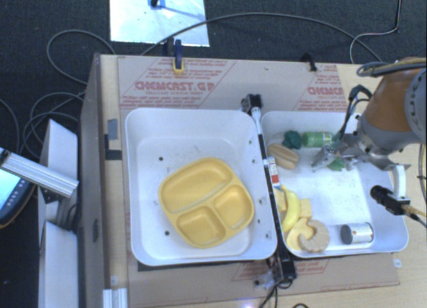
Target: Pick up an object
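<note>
My gripper point(335, 156) hangs low over the back part of the right bin point(390, 243), just in front of a green bottle point(315, 139) lying on its side. A small green piece point(337, 164) shows right under the gripper; whether it is held is unclear. A dark green lump point(293, 139) and a tan bread roll point(284, 157) lie to the gripper's left. Along the bin's front lie a banana point(289, 211), a yellow block point(305, 207), a beige bitten ring point(313, 236) and a silver can point(357, 234).
The left bin point(143, 167) holds a yellow divided plate point(205, 201). A divider rail point(265, 167) runs between the bins. The grey arm with its orange band point(393, 103) comes in from the right, with a black fitting point(387, 200) over the right bin's edge.
</note>
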